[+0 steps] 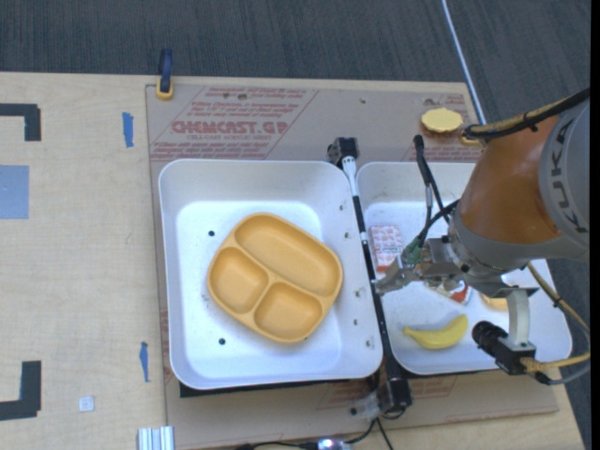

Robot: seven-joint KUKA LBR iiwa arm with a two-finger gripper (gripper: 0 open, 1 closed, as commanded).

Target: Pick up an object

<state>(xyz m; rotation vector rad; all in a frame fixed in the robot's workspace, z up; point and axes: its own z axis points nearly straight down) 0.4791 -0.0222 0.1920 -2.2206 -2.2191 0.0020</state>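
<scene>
A yellow banana (438, 333) lies in the right bin (401, 356), near its front wall. A small white packet with red print (385, 245) lies by that bin's left wall. A bit of red and white (458, 293) and a yellow piece (495, 300) peek out from under the arm. My gripper (433, 272) hangs over the middle of the right bin, just above and behind the banana, with the orange-banded wrist (506, 195) covering it. In the left bin (178, 251) rests an orange three-section plate (275, 277).
A yellow disc (441, 121) sits on the board behind the right bin. A black clamp (344, 148) stands at the back between the bins. Cables (424, 181) run from the arm across the right bin. A blue and yellow clip (165, 71) is at the board's far left corner.
</scene>
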